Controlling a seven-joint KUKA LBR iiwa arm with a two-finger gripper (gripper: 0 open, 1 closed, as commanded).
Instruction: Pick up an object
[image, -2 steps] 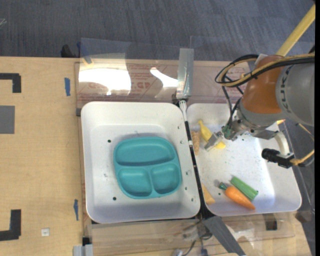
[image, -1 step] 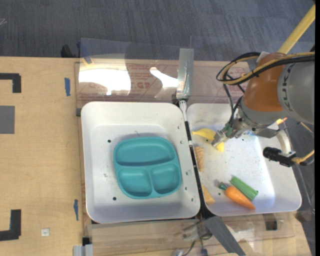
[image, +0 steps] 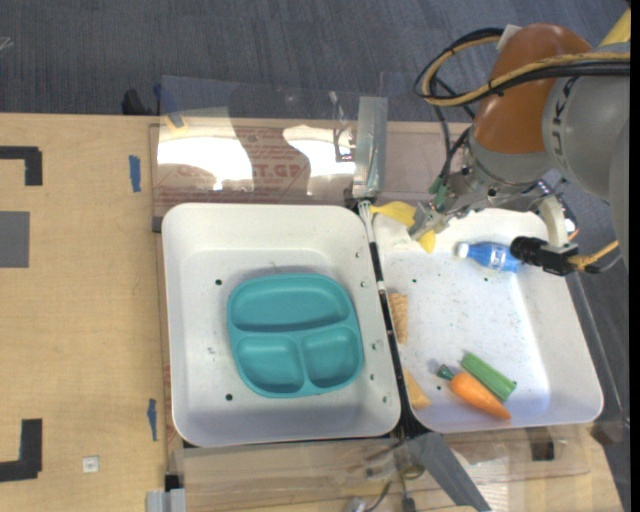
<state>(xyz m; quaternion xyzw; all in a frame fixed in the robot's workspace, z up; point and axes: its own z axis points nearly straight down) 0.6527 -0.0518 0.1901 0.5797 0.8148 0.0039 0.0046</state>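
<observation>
The right bin (image: 566, 345) holds several objects. A yellow object (image: 397, 212) lies in its far left corner. A blue and white bottle (image: 491, 256) lies on its side at the far right. An orange carrot (image: 478, 395) and a green piece (image: 488, 373) rest together near the front. My gripper (image: 428, 219) is low over the far left corner, right at the yellow object's right end. From this slant I cannot see whether it touches the object. The grey wrist and its orange band (image: 525, 85) rise behind it.
A teal divided plate (image: 294, 333) lies in the left bin (image: 190, 300). A tan waffle-like piece (image: 399, 314) and a small orange bit (image: 416, 396) sit along the right bin's left wall. A black fitting (image: 540, 253) on the arm hangs beside the bottle. Cables loop above the wrist.
</observation>
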